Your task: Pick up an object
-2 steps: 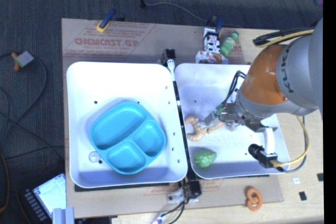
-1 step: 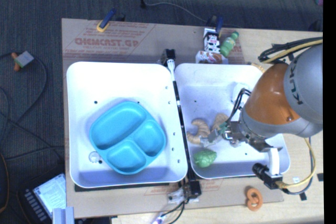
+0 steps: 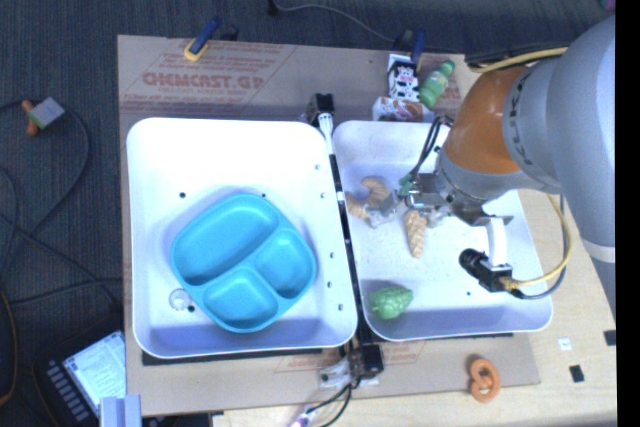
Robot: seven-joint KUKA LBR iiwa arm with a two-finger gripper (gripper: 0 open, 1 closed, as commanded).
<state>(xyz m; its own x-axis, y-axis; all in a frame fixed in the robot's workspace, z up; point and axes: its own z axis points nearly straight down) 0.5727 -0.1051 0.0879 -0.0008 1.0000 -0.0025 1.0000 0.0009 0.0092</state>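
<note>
Bins, two, white and shallow, side by side on the bench. We list the left bin (image 3: 150, 155) as holding a blue three-compartment tray (image 3: 242, 260). The right bin (image 3: 530, 315) holds a cone-shaped toy, orange and cream (image 3: 415, 231), near its middle; a tan, knobbly item (image 3: 372, 192) just left of that; and a green lumpy toy (image 3: 389, 301) near the front wall.

Arm: grey with an orange band, reaching in from the right. Its gripper (image 3: 425, 202) sits low over the right bin, just above the cone toy's wide end. We cannot tell how the tool is set, since the wrist covers it.

Progress: we judge the pick not yet done. Every object listed lies on a bin floor, and nothing appears lifted. Closing on an item and raising it are left.

Obscured: the contact between gripper and cone, and the tan item's exact form, which is too small to name.
</note>
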